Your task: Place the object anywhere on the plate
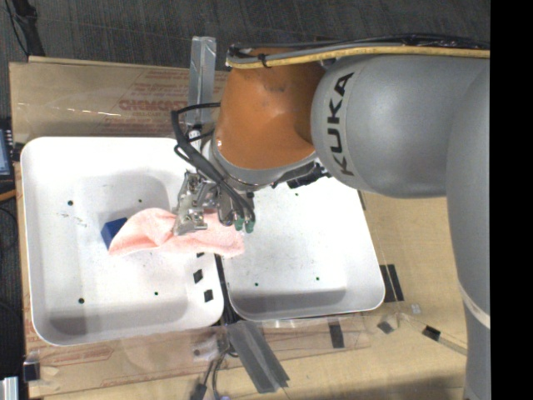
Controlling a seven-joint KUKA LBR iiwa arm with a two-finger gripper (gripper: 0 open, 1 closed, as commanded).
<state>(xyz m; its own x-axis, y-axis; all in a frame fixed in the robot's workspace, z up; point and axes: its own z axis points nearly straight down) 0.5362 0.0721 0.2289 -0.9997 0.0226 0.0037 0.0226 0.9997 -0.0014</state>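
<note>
While the grey arm (pixel 400 115) with its orange band (pixel 262 111) reached in from the right, the claw (pixel 196 215) hung over the inner edge of the left bin (pixel 50 248), close to where the two white bins met. A pink cloth (pixel 146 230) lay beneath it, spread from the floor of the left bin up over the shared rims, with its right end draped onto the near edge of the right bin (pixel 333 257). The claw's metal tip sat right on the cloth, and the fabric looked bunched up at that spot, but I could not tell whether the claw was apart or pressed together, nor whether any cloth lay pinched in it. A small blue object (pixel 113 228) lay in the left bin, touching the cloth's left end and partly covered by it. Black cables (pixel 190 144) looped down from the wrist beside the claw. Both bins rested on a brown cardboard-covered worktop (pixel 92 98), with strips of dark tape (pixel 391 283) near the right bin's corner.
</note>
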